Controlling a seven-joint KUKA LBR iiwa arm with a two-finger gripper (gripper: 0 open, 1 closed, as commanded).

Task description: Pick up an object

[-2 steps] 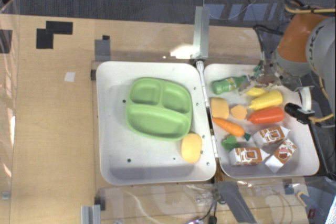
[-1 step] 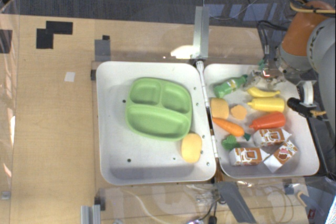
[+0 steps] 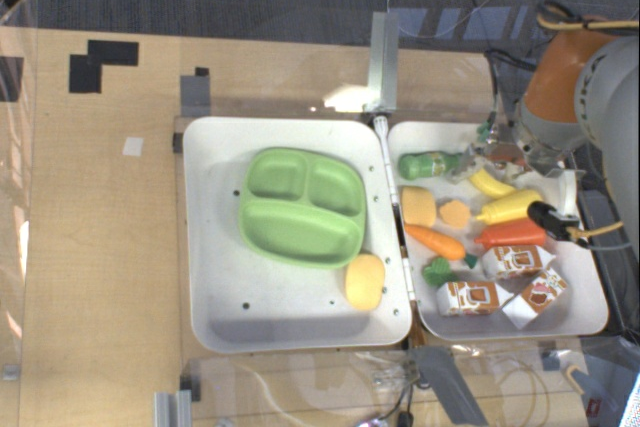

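Bright, even light; glare (upper rim) on left bin (image 3: 345,100).

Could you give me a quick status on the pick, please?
Gripper low over right bin's far corner, grasp unclear. Green bottle beside it, unlifted. Banana crowds close.

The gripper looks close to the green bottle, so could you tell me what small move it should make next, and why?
Probably a short drop toward the green bottle. The gripper sits above the right bin's far edge, by the bottle's end and the banana, with nothing seen between its fingers, so no object is picked yet.
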